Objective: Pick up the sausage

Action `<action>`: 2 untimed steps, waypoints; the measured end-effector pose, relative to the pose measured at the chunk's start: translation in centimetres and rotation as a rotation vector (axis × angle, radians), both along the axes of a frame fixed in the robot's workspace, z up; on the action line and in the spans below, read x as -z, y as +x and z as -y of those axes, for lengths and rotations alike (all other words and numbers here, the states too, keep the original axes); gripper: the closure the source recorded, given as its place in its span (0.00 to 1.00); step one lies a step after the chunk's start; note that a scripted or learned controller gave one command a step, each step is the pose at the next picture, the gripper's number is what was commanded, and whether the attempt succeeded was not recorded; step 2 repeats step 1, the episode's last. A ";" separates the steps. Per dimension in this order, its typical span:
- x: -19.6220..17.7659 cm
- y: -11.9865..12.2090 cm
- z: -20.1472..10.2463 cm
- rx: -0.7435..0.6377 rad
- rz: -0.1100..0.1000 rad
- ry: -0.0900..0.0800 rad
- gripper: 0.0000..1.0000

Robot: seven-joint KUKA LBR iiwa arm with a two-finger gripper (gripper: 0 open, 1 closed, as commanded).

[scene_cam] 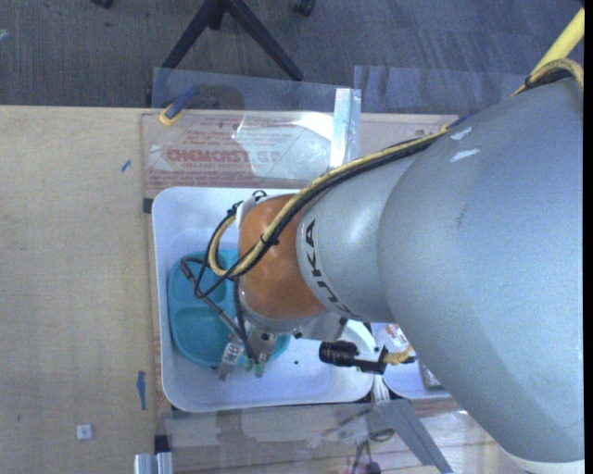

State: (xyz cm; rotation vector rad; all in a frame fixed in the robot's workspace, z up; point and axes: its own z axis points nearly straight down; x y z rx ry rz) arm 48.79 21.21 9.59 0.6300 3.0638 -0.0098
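Two white bins sit side by side on my table (74,278), and the arm (445,250) sweeps in over both, covering most of the right bin (408,381) and much of the left bin (159,278). The hand (243,361) is low over the left bin, at the near edge of a teal dish-like thing (193,319). Whether the hand is open or closed I cannot tell from here, and I see nothing I could call held. I cannot pick out the sausage; my guess is that it lies under the wrist or the arm. So I judge this as the reach-and-descend step, with the grasp unconfirmed. Next I would want a clean lift and a clear look beneath the hand. The table is pale wood with a printed clear sheet (241,148) behind the bins. Beyond it is dark carpet (74,46) with tripod legs (232,28).
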 end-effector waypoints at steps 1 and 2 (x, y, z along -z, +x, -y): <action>0.0 0.1 0.1 -0.059 0.003 -0.002 1.00; 0.0 0.1 0.1 -0.059 0.003 -0.002 1.00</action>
